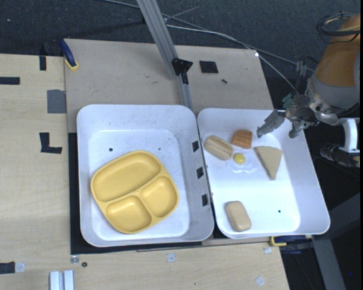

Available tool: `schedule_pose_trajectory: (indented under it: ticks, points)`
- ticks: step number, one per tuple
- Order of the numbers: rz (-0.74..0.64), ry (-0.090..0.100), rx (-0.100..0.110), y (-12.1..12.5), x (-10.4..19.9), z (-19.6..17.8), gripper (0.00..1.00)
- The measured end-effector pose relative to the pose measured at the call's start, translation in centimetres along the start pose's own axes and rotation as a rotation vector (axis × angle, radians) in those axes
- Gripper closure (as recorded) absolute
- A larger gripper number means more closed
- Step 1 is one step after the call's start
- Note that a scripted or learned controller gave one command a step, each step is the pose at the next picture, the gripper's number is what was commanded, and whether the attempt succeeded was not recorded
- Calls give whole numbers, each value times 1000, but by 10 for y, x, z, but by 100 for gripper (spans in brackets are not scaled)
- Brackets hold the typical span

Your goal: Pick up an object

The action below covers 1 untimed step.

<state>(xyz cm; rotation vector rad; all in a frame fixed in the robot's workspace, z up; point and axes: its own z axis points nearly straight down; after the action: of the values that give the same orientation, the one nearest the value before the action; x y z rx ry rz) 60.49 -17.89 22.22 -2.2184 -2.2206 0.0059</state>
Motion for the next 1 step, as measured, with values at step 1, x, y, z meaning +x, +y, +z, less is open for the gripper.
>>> schedule_pose_trajectory:
  ticks: [1]
  points:
    - [1,0,1,-4,-4,45,0]
